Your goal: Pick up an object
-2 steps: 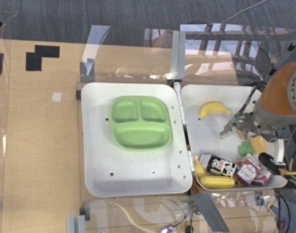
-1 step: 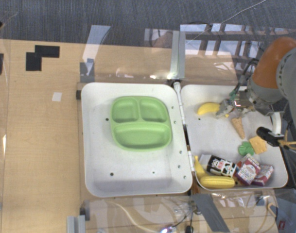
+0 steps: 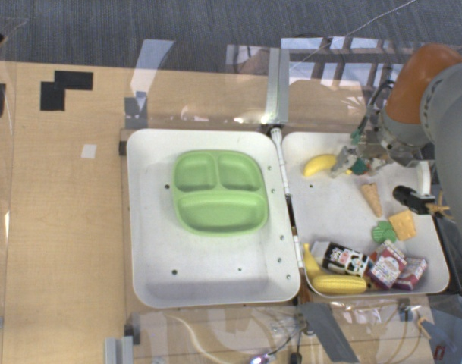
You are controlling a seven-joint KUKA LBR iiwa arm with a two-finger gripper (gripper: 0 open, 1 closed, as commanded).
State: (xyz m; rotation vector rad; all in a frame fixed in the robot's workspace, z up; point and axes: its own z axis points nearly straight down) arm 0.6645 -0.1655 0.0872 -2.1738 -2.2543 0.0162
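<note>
gripper [image 3: 352, 161] – low in the top of the right-hand bin [image 3: 338, 222] | yellow banana [image 3: 319, 164] just left of it, lying long-ways across the frame | hold – can't tell if open or closed

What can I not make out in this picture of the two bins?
Camera view:
- Print on the black-and-white carton: too small to read.
- The right bin's right wall: partly covered by the arm.
- Whether the gripper touches the small banana: blurred.
- Green item beside the yellow wedge: too small to identify.
</note>
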